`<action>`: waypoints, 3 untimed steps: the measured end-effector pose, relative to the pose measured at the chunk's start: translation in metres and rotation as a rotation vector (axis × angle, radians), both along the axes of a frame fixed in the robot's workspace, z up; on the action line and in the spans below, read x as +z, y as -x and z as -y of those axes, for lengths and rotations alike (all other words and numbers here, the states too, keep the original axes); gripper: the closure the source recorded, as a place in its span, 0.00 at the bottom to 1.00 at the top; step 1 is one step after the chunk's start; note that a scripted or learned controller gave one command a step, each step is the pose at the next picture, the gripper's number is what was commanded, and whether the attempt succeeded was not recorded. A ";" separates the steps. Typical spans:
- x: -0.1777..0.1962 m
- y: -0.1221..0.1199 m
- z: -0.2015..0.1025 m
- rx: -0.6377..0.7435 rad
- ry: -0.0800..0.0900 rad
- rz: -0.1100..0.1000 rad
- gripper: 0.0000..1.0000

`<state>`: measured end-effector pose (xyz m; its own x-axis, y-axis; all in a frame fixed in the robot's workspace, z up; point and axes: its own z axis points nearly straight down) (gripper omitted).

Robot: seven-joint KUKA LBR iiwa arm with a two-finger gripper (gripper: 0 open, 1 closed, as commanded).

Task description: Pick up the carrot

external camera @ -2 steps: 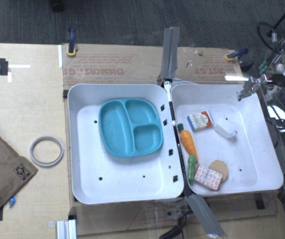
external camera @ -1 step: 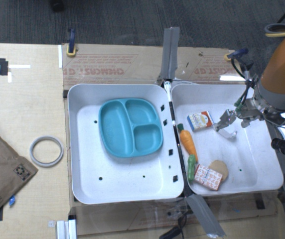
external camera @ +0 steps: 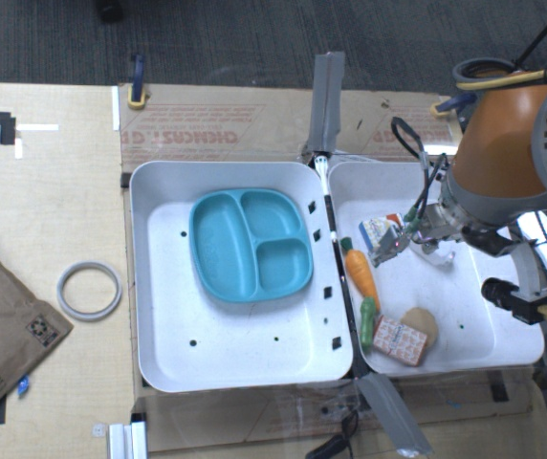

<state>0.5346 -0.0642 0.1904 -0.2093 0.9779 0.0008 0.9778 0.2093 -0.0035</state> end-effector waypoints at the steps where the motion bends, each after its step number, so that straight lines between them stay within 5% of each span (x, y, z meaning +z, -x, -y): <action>1: -0.100 0.020 0.035 -0.155 0.001 0.002 0.00; 2: 0.000 -0.045 -0.013 -0.035 0.001 0.002 0.00; 3: -0.099 0.058 0.040 0.035 -0.001 0.000 0.00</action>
